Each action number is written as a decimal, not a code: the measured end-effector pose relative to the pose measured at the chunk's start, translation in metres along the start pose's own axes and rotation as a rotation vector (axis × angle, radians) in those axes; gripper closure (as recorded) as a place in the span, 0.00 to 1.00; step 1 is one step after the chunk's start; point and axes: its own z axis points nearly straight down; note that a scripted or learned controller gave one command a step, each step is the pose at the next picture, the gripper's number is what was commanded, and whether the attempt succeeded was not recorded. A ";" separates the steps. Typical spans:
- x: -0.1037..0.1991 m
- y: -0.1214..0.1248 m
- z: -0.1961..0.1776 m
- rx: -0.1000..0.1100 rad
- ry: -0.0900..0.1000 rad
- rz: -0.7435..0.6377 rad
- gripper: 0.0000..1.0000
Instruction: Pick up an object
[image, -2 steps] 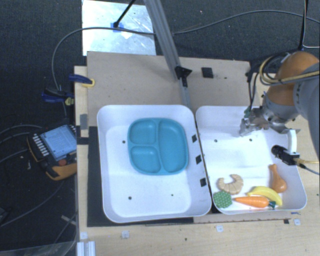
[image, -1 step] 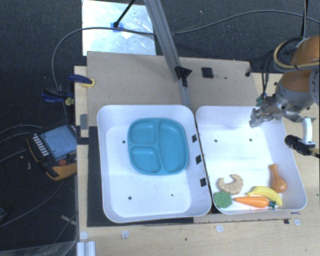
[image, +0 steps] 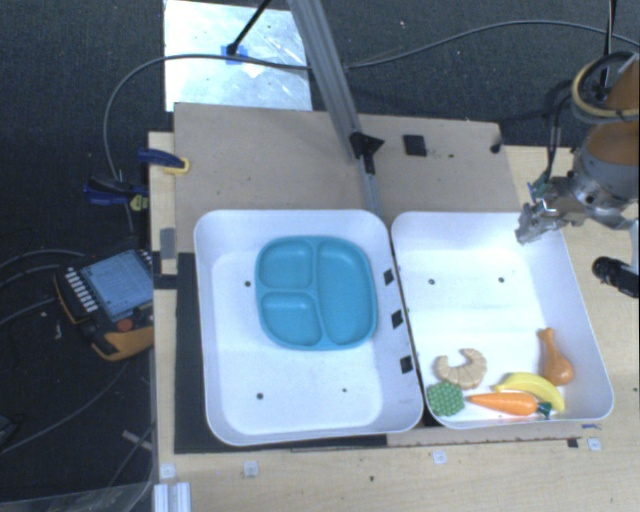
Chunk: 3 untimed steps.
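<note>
Dark carpet with loose cables surrounds the surface (image: 250, 160), a pale board that carries two shallow white bins set side by side so that both lie under the fixed camera and within the arm's reach. One bin, the left bin (image: 225, 390) as the camera sees it, holds a blue divided plate (image: 316, 292) lying flat near its middle. Its neighbour, the right bin (image: 470, 270), has all its small things gathered in the near corner, probably because they slid or were dropped there: a tan croissant-like piece (image: 461, 368), a green round piece (image: 446, 399) just beside it, an orange carrot (image: 503, 403), a yellow banana (image: 531, 387) touching the carrot, and an orange-brown drumstick shape (image: 555, 360) against the right wall. Any of these could serve as the object to pick up, and none is lifted yet. At the far right corner of the right bin, about over its rim, hangs the tool (image: 532, 224), well apart from the cluster of toys. Nothing shows between its tips, and it touches no object; from this slant I cannot tell how far apart its tips stand. To my judgement the grasp has not begun, and the arm must travel toward the near corner first.
</note>
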 end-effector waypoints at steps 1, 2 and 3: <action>0.000 0.001 -0.053 -0.001 0.000 -0.003 1.00; 0.042 -0.015 -0.055 0.002 0.001 -0.007 1.00; 0.088 -0.033 -0.042 0.003 0.001 -0.007 1.00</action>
